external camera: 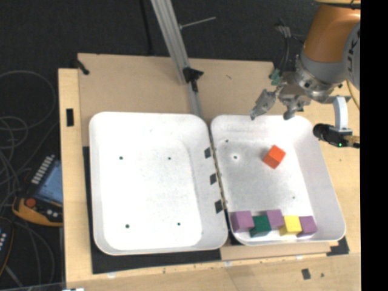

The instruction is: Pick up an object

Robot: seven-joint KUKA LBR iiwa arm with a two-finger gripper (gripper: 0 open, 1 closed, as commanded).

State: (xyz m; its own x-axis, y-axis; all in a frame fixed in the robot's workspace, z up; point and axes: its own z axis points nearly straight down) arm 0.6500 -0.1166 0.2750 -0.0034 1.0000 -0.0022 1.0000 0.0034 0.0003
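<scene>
Bins: two shallow white bins sit side by side on the table, touching along their inner rims.
Left bin [97, 162]: only a few small dark dots on its floor.
Right bin [321, 174]: an orange cube [274, 156] lies tilted near the middle, apart from the rest; along the near wall a row of blocks touch one another: purple block [242, 220], green block [261, 225], a second purple block [276, 217], yellow block [293, 224], a third purple block [307, 224].
End effector [274, 109]: above the far rim of the right bin, fingers spread apart with nothing between them, well clear of the orange cube.
Arm [327, 35]: grey with an orange band, entering from the right.
Table [133, 83]: light brown board, a metal pole [173, 35] rising from it behind the bins.
Room: dark floor, cables and a handheld controller [39, 193] to the left.
</scene>
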